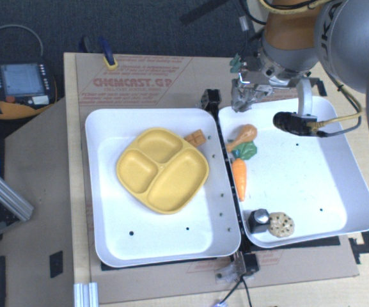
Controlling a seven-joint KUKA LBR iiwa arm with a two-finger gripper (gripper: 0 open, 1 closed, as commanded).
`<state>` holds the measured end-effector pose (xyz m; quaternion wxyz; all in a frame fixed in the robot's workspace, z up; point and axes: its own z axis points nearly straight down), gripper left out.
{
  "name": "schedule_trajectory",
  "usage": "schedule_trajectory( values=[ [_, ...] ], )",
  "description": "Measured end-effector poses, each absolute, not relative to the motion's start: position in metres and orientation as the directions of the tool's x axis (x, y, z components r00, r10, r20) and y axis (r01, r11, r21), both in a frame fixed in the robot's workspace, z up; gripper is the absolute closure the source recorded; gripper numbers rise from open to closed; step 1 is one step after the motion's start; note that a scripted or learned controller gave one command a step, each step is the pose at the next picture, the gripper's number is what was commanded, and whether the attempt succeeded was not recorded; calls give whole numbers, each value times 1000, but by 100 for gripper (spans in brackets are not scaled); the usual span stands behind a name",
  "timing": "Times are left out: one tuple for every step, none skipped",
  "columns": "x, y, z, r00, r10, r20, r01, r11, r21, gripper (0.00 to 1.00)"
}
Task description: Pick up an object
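Note:
My gripper (242,102) hangs over the back left corner of the right bin (337,171), with nothing visibly held. Just in front of it, along the bin's left wall, lie an orange drumstick-shaped toy (243,134), a green toy (245,150) and a toy carrot (238,178). A cookie (280,224) and a small dark cylinder (258,219) rest at that bin's front left corner. In the left bin (107,222) sits a yellow divided plate (163,169), with a small brown block (196,137) at its back right edge.
A black part with a yellow cable (294,123) sticks out over the back of the right bin, below the arm. The divider between the bins (226,171) runs beside the carrot. A pendant (19,85) lies far left, off the bench.

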<state>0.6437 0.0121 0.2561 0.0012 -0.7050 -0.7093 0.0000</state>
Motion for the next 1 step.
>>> schedule_trajectory(
  values=[
    [629, 58, 250, -5, 1000, 2, 1000, 5, -3, 100]
  ],
)
